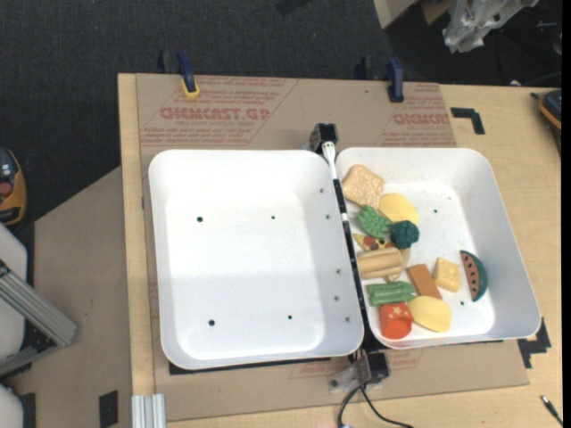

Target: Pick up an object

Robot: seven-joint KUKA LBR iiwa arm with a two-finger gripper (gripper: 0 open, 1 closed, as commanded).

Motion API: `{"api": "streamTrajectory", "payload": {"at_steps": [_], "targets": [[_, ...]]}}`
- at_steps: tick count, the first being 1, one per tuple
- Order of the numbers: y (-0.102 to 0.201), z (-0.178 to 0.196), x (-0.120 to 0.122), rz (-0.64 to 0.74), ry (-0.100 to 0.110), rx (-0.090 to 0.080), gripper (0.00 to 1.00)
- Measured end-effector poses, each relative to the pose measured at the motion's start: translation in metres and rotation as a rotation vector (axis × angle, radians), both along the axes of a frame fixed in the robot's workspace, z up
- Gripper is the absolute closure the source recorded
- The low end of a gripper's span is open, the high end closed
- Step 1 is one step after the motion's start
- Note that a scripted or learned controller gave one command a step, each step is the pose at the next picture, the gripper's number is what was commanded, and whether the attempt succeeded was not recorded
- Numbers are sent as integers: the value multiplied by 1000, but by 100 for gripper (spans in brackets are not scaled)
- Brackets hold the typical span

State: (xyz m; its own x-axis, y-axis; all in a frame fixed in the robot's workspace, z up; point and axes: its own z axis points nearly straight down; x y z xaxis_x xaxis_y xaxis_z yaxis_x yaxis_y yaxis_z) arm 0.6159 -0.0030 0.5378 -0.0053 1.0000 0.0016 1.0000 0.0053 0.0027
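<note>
The right white bin [500, 239] holds several toy foods bunched toward its left wall. Among them are a tan cracker [362, 185], a yellow lemon [398, 209], a dark teal broccoli [405, 234] and a wooden roll [380, 262]. Nearer the front lie a green pod [391, 292], a red tomato [395, 321], a yellow fruit [430, 313], an orange block [424, 281], a cheese wedge [447, 275] and a watermelon slice [474, 275]. My gripper [477, 12] hangs at the top right, well beyond the bins and far from every object.
The left white bin [178, 239] adjoins the right one along a black-clipped seam [324, 135]. Both rest on a brown board [268, 105] with blue clamps [188, 71] [394, 77] at its far edge. An aluminium rail [36, 306] lies at lower left.
</note>
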Motion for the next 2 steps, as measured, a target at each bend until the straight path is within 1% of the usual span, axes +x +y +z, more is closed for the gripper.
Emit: {"api": "streamTrajectory", "payload": {"at_steps": [1,2], "targets": [[89,-2,-24,5,4,2,100],[135,-151,-61,1,21,-4,100]]}}
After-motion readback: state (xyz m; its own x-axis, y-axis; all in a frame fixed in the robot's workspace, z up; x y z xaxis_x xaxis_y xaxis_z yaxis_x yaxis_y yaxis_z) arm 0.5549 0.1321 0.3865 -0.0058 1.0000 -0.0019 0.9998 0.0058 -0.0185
